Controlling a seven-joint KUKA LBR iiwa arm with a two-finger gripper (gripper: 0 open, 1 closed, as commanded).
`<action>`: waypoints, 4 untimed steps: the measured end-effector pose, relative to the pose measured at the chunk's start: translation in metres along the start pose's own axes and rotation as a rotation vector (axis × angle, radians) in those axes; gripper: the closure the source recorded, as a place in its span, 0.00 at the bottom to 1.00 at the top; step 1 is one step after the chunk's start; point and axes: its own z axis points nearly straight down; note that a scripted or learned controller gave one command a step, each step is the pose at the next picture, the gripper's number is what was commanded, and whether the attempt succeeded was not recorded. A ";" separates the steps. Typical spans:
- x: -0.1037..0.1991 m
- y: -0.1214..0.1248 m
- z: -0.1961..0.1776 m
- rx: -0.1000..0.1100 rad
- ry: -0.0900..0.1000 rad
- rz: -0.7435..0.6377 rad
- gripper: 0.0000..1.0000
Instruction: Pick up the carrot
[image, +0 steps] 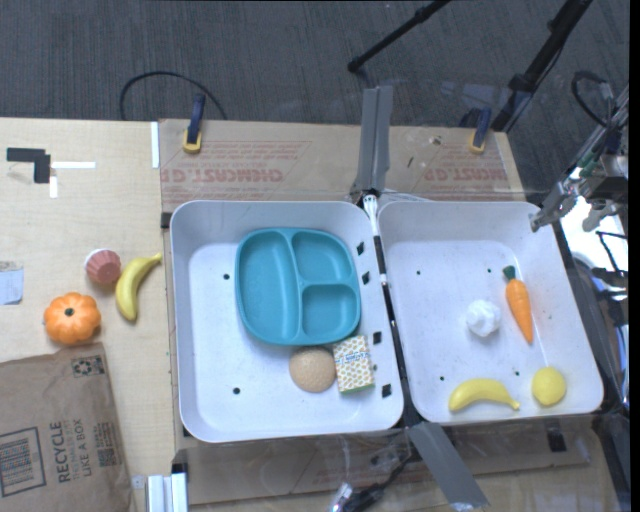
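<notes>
The claw (553, 212) is seen at the upper right, above the far right corner of the right bin (440, 228). It is small, partly lost among cables and dark rig parts, and whether it is spread or pressed together cannot be told. Nothing is seen pinched in it.

The carrot (519, 307) is located below the claw and slightly to its left, inside the right bin, near that bin's right wall. It is laid lengthwise with the green top toward the claw and the tip pointing away. Clear bin floor is seen on both sides of it, with a narrower strip on the wall side.

A crumpled white object (484, 318) is seen just left of the carrot, apart from it; its identity cannot be made out. Further from the claw, a lemon (548, 386) and a banana (482, 396) are placed along the near edge of the bin.

In the left bin (200, 400), well to the left of the claw, a teal divided plate (297, 285), a tan round object (313, 370) and a small patterned box (353, 363) are seen. On the surface (60, 210) beyond it, a small pumpkin (72, 319), a second banana (134, 286) and a pinkish item (103, 267) are found; a cardboard sheet (60, 430) is cut off by the lower left frame edge.
</notes>
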 end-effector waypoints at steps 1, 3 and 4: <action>-0.004 -0.014 0.136 0.000 0.001 -0.079 0.00; -0.002 -0.019 0.165 -0.003 0.002 -0.264 1.00; 0.048 0.018 0.074 -0.004 -0.001 -0.305 1.00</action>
